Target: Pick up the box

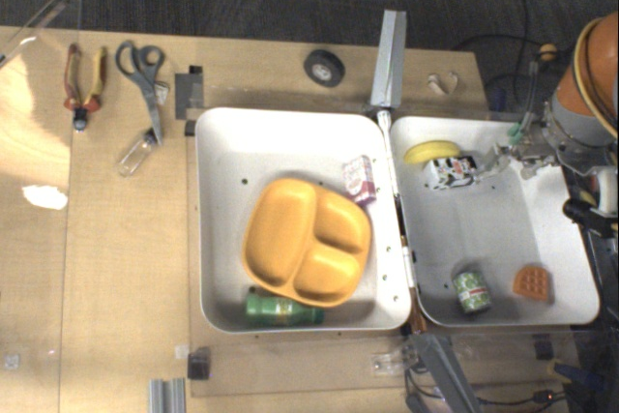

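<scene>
Claw (515, 156): hanging over the upper right part of the right bin (503, 314), at the end of the arm (580, 111) that is reaching in from the frame's right edge. How wide it is standing cannot be told, and nothing is showing in its grip.

Box (360, 177), one, pink and white: lying in the upper right corner of the left bin (218, 208), close to the wall dividing the bins. It is sitting left of the claw and a little lower in the frame, well apart from it. Its long axis is running roughly top to bottom of the frame, slightly slanted. By this reading, the coming move is calling for travel leftward across the divider.

Right bin, one each: banana (432, 151), dark-and-white packet (451, 171), green can (471, 290), orange waffle piece (532, 283).

Left bin, one each: yellow divided plate (308, 240), just beside the box, and green bottle (280, 309).

Table (116, 285), one each: scissors (147, 77), pliers (83, 82), tape roll (324, 67).
</scene>
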Controlling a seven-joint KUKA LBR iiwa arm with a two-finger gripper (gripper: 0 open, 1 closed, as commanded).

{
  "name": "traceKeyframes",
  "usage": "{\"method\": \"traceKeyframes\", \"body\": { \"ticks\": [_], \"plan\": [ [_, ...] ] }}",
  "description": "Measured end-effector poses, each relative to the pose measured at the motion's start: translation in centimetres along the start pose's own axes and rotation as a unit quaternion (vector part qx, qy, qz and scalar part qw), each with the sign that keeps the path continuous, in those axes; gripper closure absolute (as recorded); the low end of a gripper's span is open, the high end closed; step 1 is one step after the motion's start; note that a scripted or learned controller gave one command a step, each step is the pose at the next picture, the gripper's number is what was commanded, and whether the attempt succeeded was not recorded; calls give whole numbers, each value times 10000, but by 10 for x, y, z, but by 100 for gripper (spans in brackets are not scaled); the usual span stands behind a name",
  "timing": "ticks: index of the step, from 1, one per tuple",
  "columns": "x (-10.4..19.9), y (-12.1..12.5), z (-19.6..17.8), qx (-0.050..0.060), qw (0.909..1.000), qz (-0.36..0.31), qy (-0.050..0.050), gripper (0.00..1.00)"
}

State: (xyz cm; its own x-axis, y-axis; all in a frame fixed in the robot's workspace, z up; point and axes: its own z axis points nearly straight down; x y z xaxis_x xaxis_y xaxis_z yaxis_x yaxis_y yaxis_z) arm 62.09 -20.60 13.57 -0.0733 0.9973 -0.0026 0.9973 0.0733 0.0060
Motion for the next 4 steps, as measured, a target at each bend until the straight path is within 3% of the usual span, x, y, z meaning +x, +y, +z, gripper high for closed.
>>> {"method": "traceKeyframes", "body": {
  "ticks": [1,2,3,4],
  "plan": [
    [66,20,28,-77,9991,-422,-41,0],
    [77,37,29,115,9982,-570,-113,0],
    [116,9,47,-15,9987,-500,-12,0],
    [116,11,34,-46,9987,-514,-19,100]
  ]
}}
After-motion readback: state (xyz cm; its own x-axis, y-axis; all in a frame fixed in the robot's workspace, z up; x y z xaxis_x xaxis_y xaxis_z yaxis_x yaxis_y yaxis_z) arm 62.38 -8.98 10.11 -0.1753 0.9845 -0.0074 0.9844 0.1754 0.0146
